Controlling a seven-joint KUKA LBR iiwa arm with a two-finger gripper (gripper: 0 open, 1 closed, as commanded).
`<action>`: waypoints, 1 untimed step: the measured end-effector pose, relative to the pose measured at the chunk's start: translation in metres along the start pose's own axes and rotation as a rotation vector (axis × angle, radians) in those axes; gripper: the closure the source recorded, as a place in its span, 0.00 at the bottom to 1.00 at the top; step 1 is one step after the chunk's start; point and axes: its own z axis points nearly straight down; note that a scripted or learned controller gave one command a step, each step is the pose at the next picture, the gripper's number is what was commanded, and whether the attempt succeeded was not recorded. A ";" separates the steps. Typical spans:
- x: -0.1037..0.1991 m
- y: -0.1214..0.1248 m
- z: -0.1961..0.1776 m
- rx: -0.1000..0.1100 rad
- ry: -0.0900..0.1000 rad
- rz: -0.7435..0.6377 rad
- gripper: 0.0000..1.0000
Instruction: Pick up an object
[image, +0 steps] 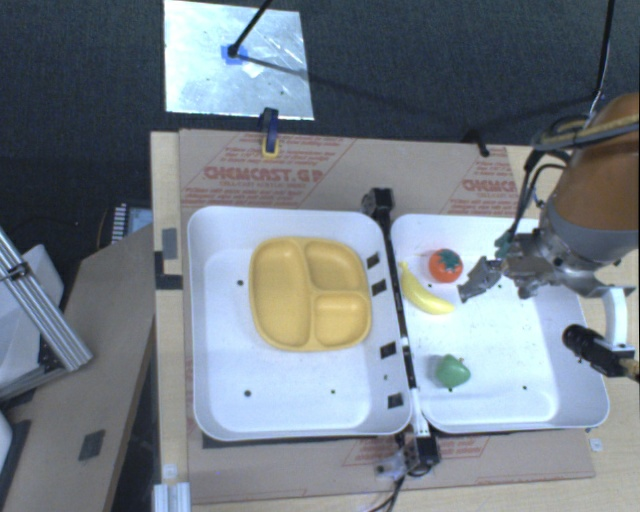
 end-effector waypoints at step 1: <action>0.000 0.002 -0.006 -0.012 -0.001 -0.002 0.00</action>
